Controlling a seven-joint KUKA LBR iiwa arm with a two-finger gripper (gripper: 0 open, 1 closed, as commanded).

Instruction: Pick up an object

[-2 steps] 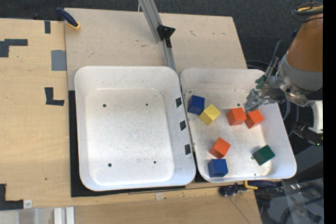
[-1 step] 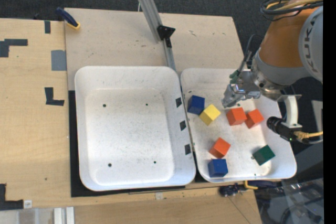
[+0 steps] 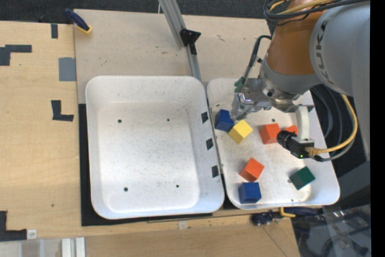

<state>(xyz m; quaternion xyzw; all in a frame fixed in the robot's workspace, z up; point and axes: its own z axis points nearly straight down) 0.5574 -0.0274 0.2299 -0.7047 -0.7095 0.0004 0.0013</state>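
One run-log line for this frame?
gripper above right bin | near yellow cube, blue cube | nothing visibly held

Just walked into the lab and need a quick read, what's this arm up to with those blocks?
A grey and orange arm reaches in from the right, its gripper low over the right bin, just above a blue cube and a yellow cube. Two orange cubes, another blue cube and a green cube lie loose in that bin. Nothing looks lifted yet.

bright, even overhead light; the shallow white plastic left bin (image 3: 147, 147) glares slightly along its near rim. shadows are soft and short, and the whole frame is mildly grainy and soft.
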